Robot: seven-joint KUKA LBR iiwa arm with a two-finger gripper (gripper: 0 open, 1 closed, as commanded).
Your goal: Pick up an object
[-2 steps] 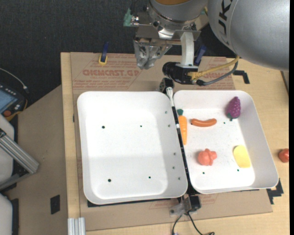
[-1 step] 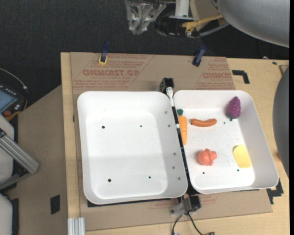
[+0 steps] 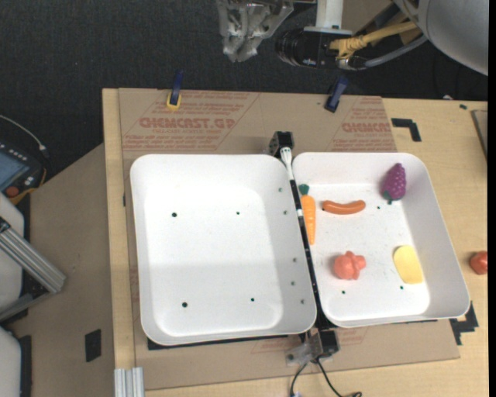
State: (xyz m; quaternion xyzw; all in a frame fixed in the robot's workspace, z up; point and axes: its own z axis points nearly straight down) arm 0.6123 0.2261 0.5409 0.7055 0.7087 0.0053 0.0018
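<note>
We see our gripper (image 3: 246, 35) as a blurred grey metal cluster with pale fingers. Just beside the fingers sits a black cylindrical wrist section (image 3: 304, 48) under a white post (image 3: 330, 13). Beyond that, a yellow cable (image 3: 377, 36) runs toward the smooth grey arm shell (image 3: 461, 31).

- A flat brown cardboard sheet (image 3: 232, 116) printed with red lettering covers the bench.
- Two shallow white plastic bins lie on it side by side, touching along their inner edges: the left bin (image 3: 155, 233) and the right bin (image 3: 442, 256).
- A blue clip (image 3: 175, 91) and a darker blue clip (image 3: 336, 93) sit on the sheet's far edge.
- A small red-orange object (image 3: 479, 263) rests on the board just right of the right bin.
</note>
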